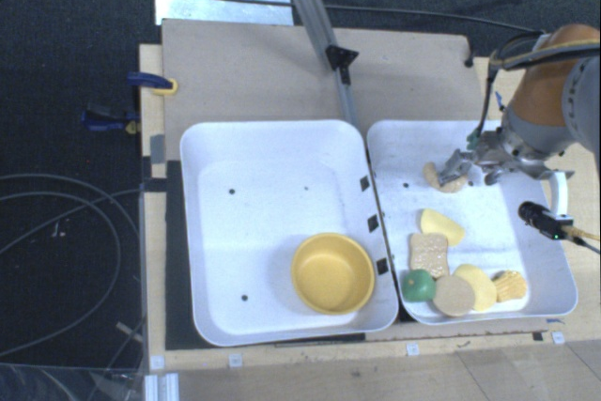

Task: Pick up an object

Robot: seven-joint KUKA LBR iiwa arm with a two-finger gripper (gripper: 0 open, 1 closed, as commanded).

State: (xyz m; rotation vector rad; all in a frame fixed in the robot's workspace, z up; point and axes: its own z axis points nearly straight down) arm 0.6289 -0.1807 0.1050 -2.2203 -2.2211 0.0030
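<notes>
- Bench board (282, 70) carries two white bins; left bin (216, 155) has a yellow bowl (331, 272) near its front right
- We see the gripper (457, 172) low in the right bin (404, 146), at a tan piece (441, 177) near the back
- Jaws: we cannot tell open or closed
- Remaining food sits at the front: yellow wedge (441, 225), cracker (428, 253), green piece (419, 285), round biscuit (454, 295)

The bench (282, 70) has a bare brown top. Two white bins sit on it side by side, touching: the left bin (272, 174) and the right bin (394, 146).
</notes>
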